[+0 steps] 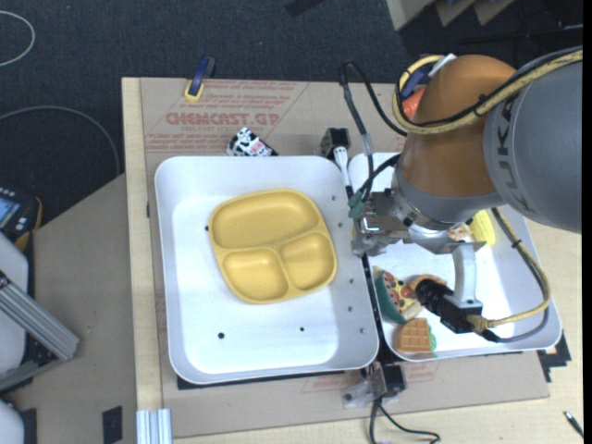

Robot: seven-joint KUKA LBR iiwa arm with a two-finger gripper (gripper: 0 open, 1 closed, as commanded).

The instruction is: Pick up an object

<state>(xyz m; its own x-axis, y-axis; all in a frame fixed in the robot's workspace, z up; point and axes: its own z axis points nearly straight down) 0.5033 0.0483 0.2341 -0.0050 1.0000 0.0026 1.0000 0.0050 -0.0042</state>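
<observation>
On the surface (148, 128), the left shallow white bin (185, 276) holds a yellow three-compartment plastic plate (273, 245) lying flat. Over the right white bin (504, 280) the grey arm with its orange band (453, 146) bends steeply down. Its pincer (407, 234) is low beside a pizza-slice toy (398, 294) and a tan waffle-like square (416, 338) in the near left corner; spread or pressed together, I cannot tell.

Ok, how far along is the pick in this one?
Done: the approach, since the arm sits low over the right bin. In hand: nothing visibly held; the arm's bulk hides what is beneath it. Left: grasp and lift. The pizza toy and waffle toy lie on the bin floor, and the yellow plate lies in the left bin.
</observation>
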